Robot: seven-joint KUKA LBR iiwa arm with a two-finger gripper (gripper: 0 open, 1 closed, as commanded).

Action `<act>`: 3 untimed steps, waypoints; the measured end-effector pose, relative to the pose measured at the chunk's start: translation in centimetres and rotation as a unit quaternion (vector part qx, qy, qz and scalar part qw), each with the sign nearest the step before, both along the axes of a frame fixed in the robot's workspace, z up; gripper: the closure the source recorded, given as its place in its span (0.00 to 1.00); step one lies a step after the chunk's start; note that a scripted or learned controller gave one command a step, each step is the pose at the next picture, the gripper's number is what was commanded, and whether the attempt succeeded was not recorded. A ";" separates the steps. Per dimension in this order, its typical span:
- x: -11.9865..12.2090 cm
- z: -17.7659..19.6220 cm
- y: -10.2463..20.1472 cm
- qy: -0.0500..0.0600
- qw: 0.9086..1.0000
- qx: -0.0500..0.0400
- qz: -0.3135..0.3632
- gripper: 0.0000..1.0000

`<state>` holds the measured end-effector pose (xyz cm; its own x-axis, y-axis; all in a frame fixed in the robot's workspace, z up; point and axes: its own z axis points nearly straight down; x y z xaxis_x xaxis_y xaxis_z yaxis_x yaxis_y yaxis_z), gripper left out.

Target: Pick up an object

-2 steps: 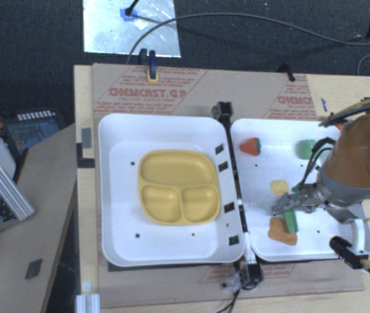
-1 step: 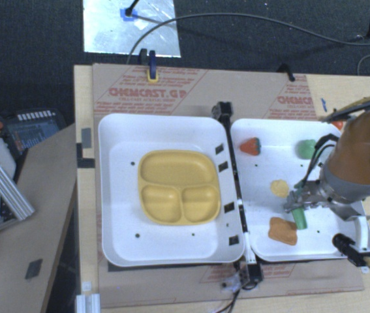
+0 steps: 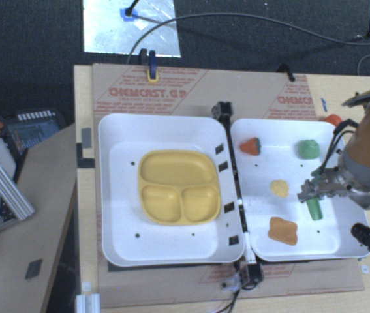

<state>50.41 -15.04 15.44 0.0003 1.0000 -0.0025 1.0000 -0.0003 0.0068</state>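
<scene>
In the camera view, you see the arm reaching in from the right, grey with its orange band, and its gripper low over the right bin. Directly under the fingertips lies a green stick-shaped object, its upper end touching or hidden by the gripper and its lower end poking out below. You cannot tell how far apart the jaws stand, nor whether they have closed on the green piece; the wrist hides that.

Taking the jaws as your reference: just to their left lies a small pale yellow lump, near but apart. Below and to the left of them sits an orange block, close to the bin's near wall. Above the jaws, near the far wall, rests a round green object. Farther up and left of them lies a red piece with a green top, well apart from the gripper.

Well to the left of the jaws, beyond the divider where the bins meet, you see the left bin holding a yellow compartment tray, which lies flat near the bin's middle with one wide section on its far side and two smaller sections nearer you.
</scene>
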 end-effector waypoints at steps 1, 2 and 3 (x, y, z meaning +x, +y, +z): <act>0.1 5.8 0.9 0.000 1.000 0.000 0.003 1.00; 0.2 6.5 0.9 0.002 1.000 0.001 0.002 1.00; 0.9 7.7 6.2 0.002 1.000 0.002 0.005 1.00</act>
